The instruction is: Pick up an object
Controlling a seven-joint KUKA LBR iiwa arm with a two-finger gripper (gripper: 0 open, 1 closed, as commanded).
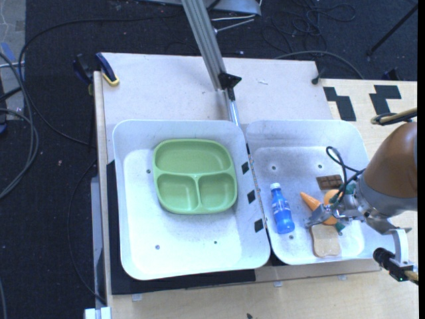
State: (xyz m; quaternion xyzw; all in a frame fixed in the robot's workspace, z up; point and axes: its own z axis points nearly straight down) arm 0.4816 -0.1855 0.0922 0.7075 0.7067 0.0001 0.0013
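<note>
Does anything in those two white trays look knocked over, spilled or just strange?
Nothing looks spilled or broken. The blue bottle lies on its side in the right bin rather than standing. An orange carrot-like piece and a tan slice crowd close to the hand. The green divided plate sits flat in the left bin.

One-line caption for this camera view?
Gripper low in right bin among carrot, bread slice, blue bottle; green tray in left bin.
</note>
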